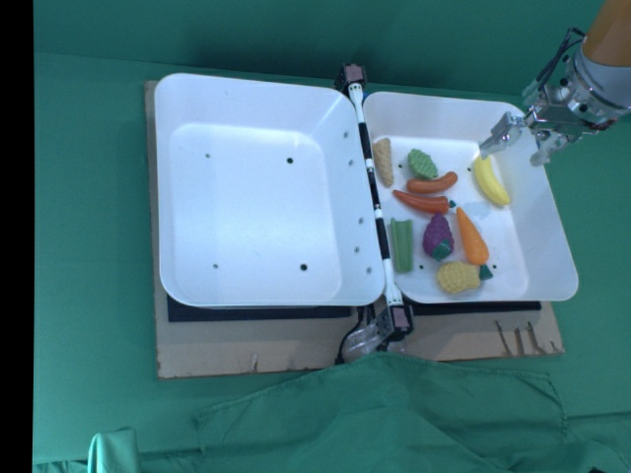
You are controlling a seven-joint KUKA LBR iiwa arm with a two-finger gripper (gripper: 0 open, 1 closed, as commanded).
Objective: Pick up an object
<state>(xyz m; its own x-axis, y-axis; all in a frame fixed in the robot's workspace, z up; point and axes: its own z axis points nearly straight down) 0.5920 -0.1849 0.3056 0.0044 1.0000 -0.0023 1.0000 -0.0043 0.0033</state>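
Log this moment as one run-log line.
gripper: open, holding nothing, above right bin far corner | nearest item: banana | left bin: no items | pick: not yet done

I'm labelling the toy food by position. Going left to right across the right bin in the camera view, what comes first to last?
Corn → celery → grapes → carrot → banana. I left out those whose spans overlap these too much to order.
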